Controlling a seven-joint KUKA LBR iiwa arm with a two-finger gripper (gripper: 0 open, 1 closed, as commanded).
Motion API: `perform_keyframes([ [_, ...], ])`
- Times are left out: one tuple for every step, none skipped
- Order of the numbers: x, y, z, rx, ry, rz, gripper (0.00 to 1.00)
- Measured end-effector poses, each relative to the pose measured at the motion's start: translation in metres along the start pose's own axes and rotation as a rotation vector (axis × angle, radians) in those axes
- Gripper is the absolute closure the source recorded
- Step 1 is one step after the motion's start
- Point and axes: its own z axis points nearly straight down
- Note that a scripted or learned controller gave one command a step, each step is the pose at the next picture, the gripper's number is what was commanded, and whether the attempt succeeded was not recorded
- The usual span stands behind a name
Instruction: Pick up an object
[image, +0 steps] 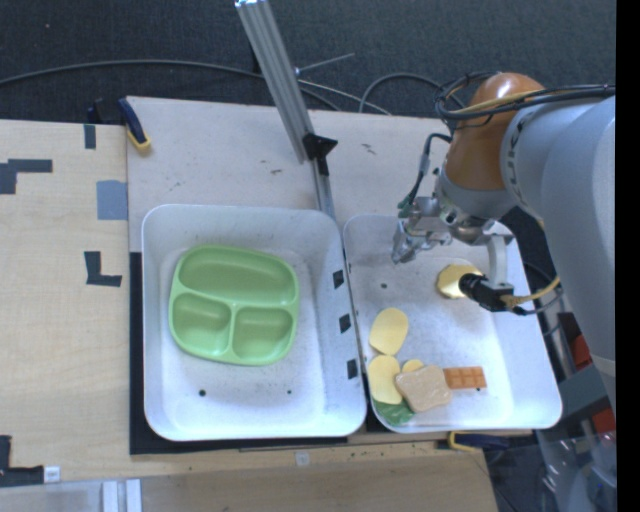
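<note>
Camera view: hand (404, 250) near right bin's (530, 400) far rim.

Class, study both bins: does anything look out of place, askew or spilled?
Nothing looks spilled or damaged. The green divided plate sits flat in the left bin. The toy food in the right bin is bunched at its near edge, where the bread slice overlaps a yellow piece.

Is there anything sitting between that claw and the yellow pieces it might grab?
Nothing visible. The gripper hangs over bare floor of the right bin. The nearest yellow piece lies below it in the camera view, with only bare white bin floor between them.
</note>
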Motion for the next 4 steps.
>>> perform_keyframes([
  [0.001, 0.010, -0.058, -0.007, 0.000, 0.002, 1.00],
  [-0.002, 0.017, -0.120, -0.008, 0.000, 0.002, 1.00],
  [-0.002, 0.018, -0.139, -0.004, 0.001, 0.002, 1.00],
  [0.050, -0.004, -0.118, 0.002, 0.001, -0.001, 1.00],
])
